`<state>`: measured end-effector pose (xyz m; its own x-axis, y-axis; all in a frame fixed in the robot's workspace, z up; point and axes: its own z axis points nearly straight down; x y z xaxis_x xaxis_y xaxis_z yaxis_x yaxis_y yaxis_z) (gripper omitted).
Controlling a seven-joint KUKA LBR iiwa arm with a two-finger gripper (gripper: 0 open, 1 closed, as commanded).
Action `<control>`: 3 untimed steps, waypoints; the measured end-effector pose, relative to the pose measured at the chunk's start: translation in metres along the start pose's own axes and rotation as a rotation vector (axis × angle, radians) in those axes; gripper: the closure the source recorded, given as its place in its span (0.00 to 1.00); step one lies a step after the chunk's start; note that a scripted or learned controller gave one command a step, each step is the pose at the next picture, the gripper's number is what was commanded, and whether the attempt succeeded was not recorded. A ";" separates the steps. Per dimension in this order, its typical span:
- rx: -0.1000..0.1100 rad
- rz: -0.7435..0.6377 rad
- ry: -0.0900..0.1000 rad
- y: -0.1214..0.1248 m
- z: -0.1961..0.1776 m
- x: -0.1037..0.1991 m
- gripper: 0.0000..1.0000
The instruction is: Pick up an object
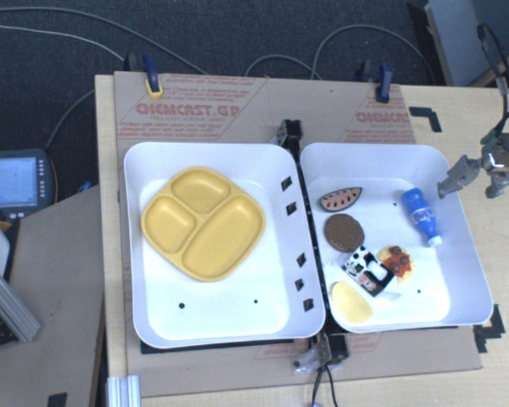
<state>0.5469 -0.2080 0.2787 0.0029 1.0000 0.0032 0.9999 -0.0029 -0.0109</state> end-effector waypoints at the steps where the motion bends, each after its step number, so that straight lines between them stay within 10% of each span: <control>1: -0.010 -0.003 -0.003 0.002 -0.005 0.001 0.00; 3: -0.005 -0.002 -0.001 0.006 0.091 0.006 0.00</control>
